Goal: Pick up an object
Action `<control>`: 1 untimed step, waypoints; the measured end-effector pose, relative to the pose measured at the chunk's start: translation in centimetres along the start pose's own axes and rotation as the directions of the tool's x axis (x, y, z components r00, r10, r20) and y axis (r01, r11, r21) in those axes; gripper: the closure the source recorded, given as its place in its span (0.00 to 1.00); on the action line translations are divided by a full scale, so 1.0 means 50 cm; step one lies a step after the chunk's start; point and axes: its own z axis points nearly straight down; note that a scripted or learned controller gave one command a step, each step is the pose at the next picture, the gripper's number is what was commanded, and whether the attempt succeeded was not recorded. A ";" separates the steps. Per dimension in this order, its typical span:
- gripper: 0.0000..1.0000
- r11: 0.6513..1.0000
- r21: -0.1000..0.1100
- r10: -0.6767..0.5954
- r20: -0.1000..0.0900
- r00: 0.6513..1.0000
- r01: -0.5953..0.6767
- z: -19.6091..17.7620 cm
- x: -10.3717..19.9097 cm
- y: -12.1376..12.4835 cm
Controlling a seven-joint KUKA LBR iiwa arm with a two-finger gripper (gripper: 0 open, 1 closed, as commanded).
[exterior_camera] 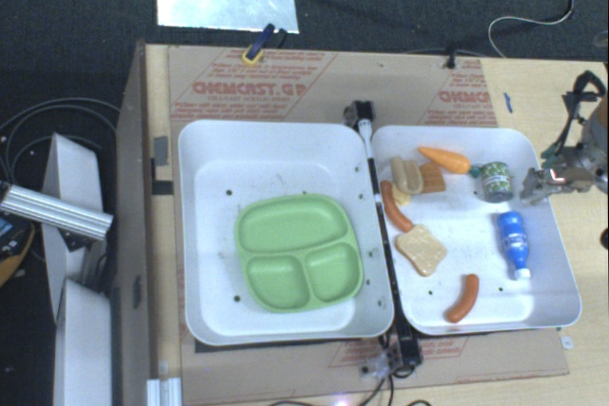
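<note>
The jaws (535,183) sit at the right bin's (561,285) far-right rim — opening cannot be determined, nothing visibly held. Nearest objects: a green-labelled can (494,180) just beside, a blue bottle (513,242) nearby.

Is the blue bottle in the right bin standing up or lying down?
Lying down. The blue bottle shows its full length flat on the floor of the right bin, white cap toward the near edge.

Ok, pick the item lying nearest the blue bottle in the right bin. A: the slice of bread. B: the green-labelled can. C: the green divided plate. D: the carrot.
B: the green-labelled can sits just above the blue bottle, closer than anything else.
</note>
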 end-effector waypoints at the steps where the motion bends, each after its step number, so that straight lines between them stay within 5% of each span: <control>1: 0.00 1.000 0.001 0.000 0.000 1.000 0.000 0.001 0.000 -0.001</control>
